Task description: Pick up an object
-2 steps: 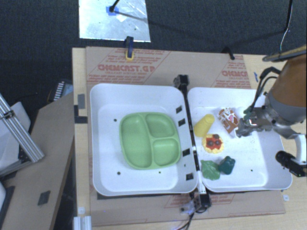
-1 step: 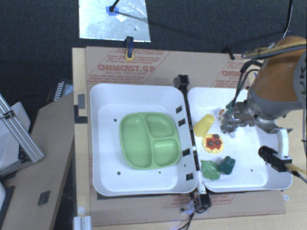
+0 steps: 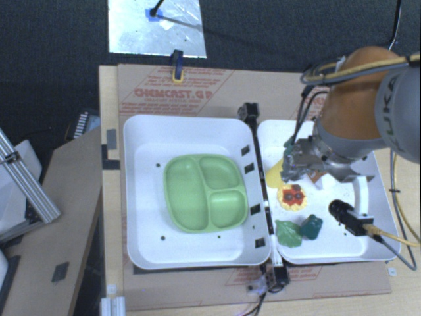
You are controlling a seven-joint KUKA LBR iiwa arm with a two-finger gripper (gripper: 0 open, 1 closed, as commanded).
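A grey KUKA arm (image 3: 368, 104) with an orange band reaches over the right-hand white bin (image 3: 371, 242), its gripper (image 3: 294, 166) low near the bin's left side. Whether the fingers are apart or together cannot be told. The left bin (image 3: 141, 242) carries a green divided plate (image 3: 204, 193). Just below the gripper lies a yellow-and-red toy (image 3: 293, 197), with a yellow piece (image 3: 274, 174) at the gripper's left; a green leaf-like piece (image 3: 287, 233) and a teal block (image 3: 311, 226) sit nearer the front rim.
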